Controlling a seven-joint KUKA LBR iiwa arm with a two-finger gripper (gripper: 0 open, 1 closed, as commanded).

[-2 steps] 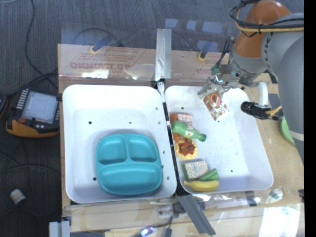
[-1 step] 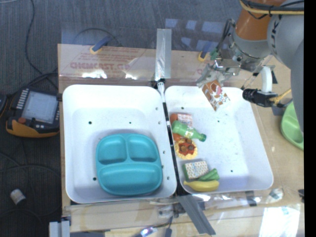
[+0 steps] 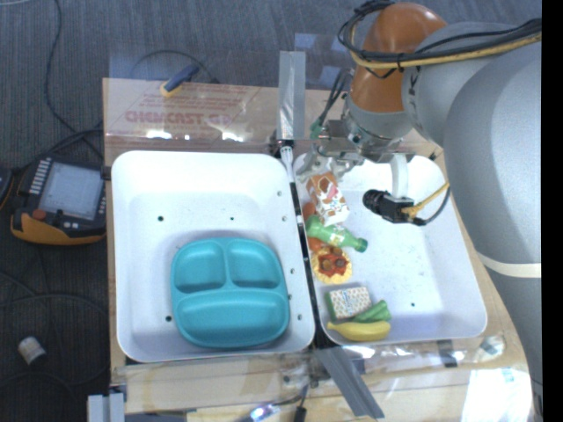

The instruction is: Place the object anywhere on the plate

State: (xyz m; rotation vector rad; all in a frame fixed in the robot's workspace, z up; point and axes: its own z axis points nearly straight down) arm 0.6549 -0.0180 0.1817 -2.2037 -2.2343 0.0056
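No object is seen on the teal plate (image 3: 230,290), lower left; toys are heaped in the right bin (image 3: 440,315). Claw (image 3: 330,158) state cannot be told; placing remains undone.

I see tool (image 3: 327,158) over right bin's (image 3: 440,271) far left corner | toy food along its left wall | teal plate (image 3: 230,290) in left bin (image 3: 154,209), nothing on it

Faint red lettering is running across the cardboard sheet (image 3: 189,112) behind the left bin (image 3: 141,170); it is showing through glare, and the letters are too blurred to be made out. The handheld pendant (image 3: 60,200) at far left is showing a screen too small to read.
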